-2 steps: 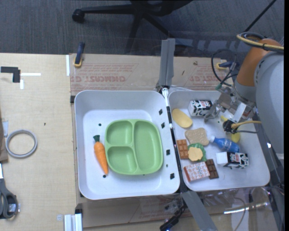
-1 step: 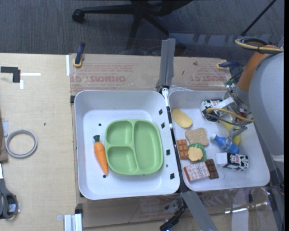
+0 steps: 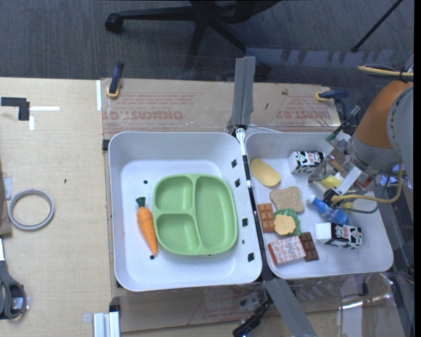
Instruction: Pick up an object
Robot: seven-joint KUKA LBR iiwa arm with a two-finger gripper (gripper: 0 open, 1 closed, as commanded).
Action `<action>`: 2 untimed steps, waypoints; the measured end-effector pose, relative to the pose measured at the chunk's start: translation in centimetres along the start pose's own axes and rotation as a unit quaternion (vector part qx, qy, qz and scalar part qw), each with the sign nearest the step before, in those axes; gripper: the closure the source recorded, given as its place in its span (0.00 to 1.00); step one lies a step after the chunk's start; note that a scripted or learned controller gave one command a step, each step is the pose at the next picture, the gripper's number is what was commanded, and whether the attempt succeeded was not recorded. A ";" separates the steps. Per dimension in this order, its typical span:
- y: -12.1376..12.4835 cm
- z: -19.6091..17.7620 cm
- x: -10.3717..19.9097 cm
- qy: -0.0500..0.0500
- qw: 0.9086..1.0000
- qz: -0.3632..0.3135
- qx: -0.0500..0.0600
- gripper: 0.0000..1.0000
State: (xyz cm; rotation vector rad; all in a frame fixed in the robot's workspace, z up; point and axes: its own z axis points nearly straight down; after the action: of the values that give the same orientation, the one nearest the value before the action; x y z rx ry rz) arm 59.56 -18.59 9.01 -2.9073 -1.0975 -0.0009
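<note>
- Tool (image 3: 331, 179) sits low over the right bin (image 3: 368, 263), near its far right side; whether it is apart or together I cannot tell.
- No item visibly gripped.
- Nearest candidates: cow-print carton (image 3: 306, 160) just beside, blue piece (image 3: 329, 209) below.
- Advice: centre over one isolated item, descend straight, avoid the crowded bread slice (image 3: 287, 198).

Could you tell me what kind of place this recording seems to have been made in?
Probably a robotics lab or test bench. Two white bins sit on a cardboard-covered bench, holding toy food like a carrot and a green divided plate; a grey-and-orange robot arm reaches in, and an office chair base stands behind.
</note>
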 end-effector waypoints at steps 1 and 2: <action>-1.4 0.3 5.0 -0.011 0.989 0.150 -0.010 0.00; -1.8 0.4 7.5 -0.018 0.964 0.264 -0.011 0.00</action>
State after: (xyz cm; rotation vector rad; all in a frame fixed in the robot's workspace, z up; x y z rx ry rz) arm 64.00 -12.29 8.80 -3.1277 -0.2951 0.0548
